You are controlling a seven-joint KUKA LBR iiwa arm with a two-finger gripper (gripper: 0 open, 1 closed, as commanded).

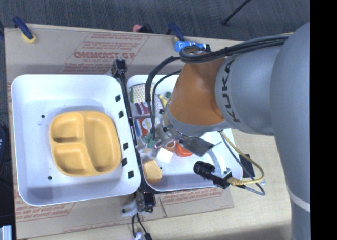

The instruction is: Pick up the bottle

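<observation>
While the gripper (158, 141) is hanging low in the cluttered right bin (210, 183), we are logging: approach step, likely; grip width not discernible; bottle indistinguishable amid that clutter; next move needing centring, closing, lifting.

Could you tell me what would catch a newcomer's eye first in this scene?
The big grey arm with its orange band fills the right side, leaning over the right bin and its clutter. In the left bin lies a yellow divided tray, bright against the white.
</observation>
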